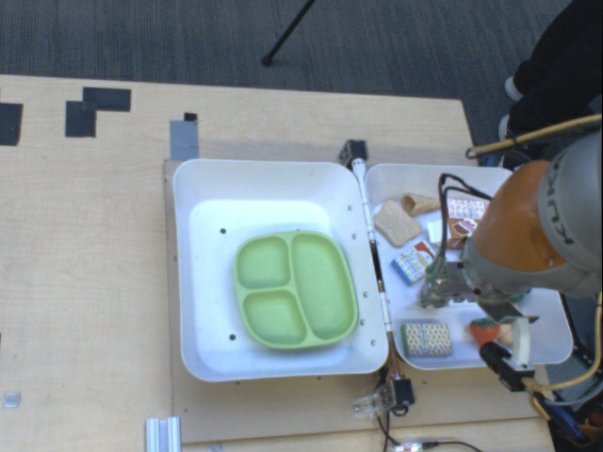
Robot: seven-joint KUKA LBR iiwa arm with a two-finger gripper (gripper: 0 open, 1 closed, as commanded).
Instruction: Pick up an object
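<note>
The right bin [379, 181] holds several small objects. A tan square cracker-like piece [398, 222] and a small tan lump [420, 203] lie at its far left. A blue and white packet [410, 266] sits mid-left, a red and white packet [463, 217] further right, and a speckled rectangular sponge [426, 339] at the near edge. An orange and green item [485, 329] peeks out under the arm. My gripper [436, 293] reaches down into the bin's middle, just right of the blue packet and above the sponge. The wrist hides what lies beneath it.
In the left bin [193, 281] lies a green divided plate [295, 290]. The arm's grey and orange body [528, 234] covers the right half of the right bin. A cable clip [386, 398] sits at the bench's front edge.
</note>
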